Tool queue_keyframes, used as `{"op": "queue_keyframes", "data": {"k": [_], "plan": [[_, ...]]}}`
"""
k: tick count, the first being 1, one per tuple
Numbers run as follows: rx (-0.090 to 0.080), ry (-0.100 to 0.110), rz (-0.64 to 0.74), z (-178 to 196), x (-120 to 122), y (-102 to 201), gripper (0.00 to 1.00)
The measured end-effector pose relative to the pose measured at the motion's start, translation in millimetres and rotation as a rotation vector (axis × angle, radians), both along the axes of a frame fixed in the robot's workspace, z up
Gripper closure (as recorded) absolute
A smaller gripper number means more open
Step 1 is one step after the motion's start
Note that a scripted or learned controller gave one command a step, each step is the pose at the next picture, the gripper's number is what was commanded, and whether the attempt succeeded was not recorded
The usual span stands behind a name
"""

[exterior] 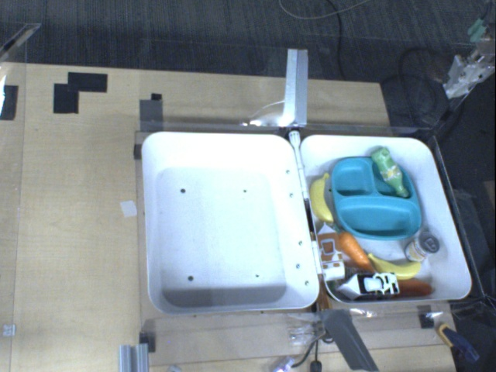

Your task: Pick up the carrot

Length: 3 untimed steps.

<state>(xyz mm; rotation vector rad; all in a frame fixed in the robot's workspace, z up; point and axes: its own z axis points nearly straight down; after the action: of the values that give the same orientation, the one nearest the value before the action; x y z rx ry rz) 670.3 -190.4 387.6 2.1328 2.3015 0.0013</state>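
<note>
Lining up for the carrot (353, 249), I am parking my gripper (467, 74) well apart from it, up beyond the far right corner of the right bin (446, 178). I cannot tell whether it is released or clenched; it looks like a pale, blurred shape at the view's edge.

The carrot is lying far below and to the left of my gripper, near the bin's left wall. It is touching or nearly touching the rim of the blue divided plate (376, 204), and a yellow banana (397, 267) is lying just beside its thin end.

I am judging that a good grasp calls for coming straight down over the thicker orange end, closing across the width and not along the taper. The room on either side looks tight. The carrot looks smooth, hard and conical, so it may be prone to rolling or squirting out. The plate looks like glossy moulded plastic, and a black-and-white object (377, 284) is crowding the near wall.
</note>
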Motion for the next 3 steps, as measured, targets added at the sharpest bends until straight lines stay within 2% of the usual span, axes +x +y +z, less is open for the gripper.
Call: {"op": "queue_keyframes", "data": {"k": [3], "plan": [[-0.008,-0.015,0.018,33.7,6.6,3.0,1.00]]}}
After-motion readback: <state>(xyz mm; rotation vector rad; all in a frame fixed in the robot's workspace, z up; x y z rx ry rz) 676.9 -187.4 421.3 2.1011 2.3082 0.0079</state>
